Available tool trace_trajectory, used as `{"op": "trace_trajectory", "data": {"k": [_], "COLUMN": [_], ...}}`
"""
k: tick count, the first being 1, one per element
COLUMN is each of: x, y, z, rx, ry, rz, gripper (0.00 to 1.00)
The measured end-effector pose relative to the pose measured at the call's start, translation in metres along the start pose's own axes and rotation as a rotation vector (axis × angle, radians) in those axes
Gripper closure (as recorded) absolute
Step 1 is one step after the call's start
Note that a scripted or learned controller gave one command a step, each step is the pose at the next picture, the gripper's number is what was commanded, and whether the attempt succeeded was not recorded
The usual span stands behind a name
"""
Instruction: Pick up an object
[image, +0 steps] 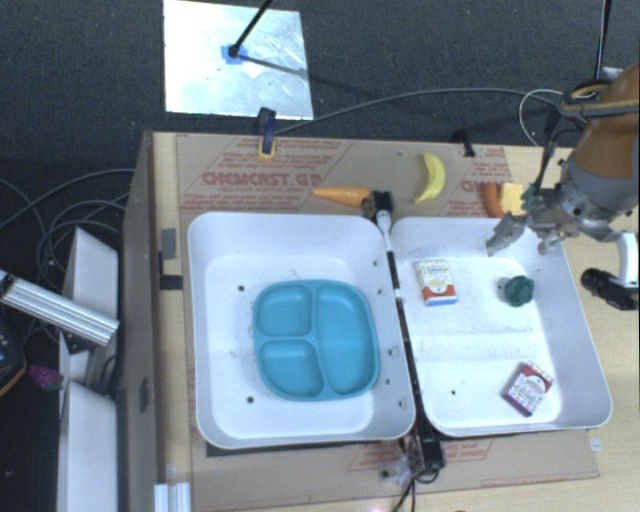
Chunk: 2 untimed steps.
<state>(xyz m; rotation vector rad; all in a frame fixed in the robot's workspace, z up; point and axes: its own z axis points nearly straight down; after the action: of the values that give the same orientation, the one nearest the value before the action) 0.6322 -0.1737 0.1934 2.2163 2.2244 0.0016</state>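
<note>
Lowest in frame, red packet (527, 388) lies in the right bin (575, 330), with white carton (436, 281) and green lump (518, 291). Gripper (525, 236), fingers spread and empty, hovers at the bin's far edge; green lump sits just below it, nearest

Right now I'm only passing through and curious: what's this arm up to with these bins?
The arm's gripper hangs open over the far edge of the right bin, holding nothing. In that bin lie a small white box, a green lump and a red packet; the lump is nearest the gripper. The left bin holds a blue tray. A banana and a carrot sit on the cardboard behind the bins. Nothing is picked up yet.
</note>
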Motion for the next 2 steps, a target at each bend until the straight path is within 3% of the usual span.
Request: {"op": "trace_trajectory", "data": {"k": [1,2], "x": [-0.033,-0.032], "y": [-0.002,-0.015], "z": [0.047,0.109], "rx": [0.001,0.001], "ry": [-0.001,0.000], "rz": [0.002,0.002], "gripper": [0.00,0.00]}}
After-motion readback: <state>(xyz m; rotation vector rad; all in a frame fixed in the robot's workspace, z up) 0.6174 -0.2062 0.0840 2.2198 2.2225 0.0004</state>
